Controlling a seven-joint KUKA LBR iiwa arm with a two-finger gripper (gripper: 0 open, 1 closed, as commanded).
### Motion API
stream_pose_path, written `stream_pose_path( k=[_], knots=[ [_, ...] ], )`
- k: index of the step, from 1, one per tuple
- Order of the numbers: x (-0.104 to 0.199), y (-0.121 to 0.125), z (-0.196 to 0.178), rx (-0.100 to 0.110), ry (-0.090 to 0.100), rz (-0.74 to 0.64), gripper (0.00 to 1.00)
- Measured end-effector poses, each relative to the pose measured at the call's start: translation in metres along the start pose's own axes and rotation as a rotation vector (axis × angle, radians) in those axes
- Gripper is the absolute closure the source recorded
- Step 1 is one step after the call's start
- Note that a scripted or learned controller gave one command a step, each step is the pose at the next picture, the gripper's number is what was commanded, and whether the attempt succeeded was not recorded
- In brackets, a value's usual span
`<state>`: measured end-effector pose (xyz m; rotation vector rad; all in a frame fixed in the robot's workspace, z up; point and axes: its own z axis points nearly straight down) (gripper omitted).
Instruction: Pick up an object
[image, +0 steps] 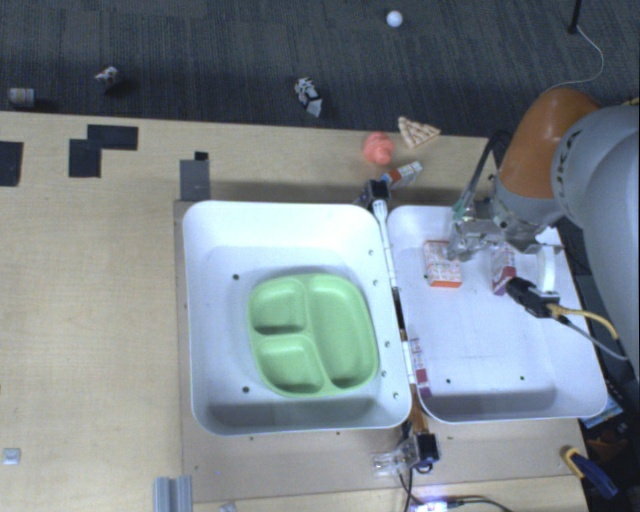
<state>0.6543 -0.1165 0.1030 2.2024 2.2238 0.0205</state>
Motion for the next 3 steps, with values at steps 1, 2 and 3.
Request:
stream_pose_path(
  k=[1,2,3],
  knots=[
    [0.0,0.0,0.0,0.001,0.0,-0.001,0.0],
    [0.001,0.002,-0.012,-0.005,0.0,-0.004,1.0],
    [0.001,0.002,-0.012,-0.005,0.0,-0.004,0.0]
  ],
)
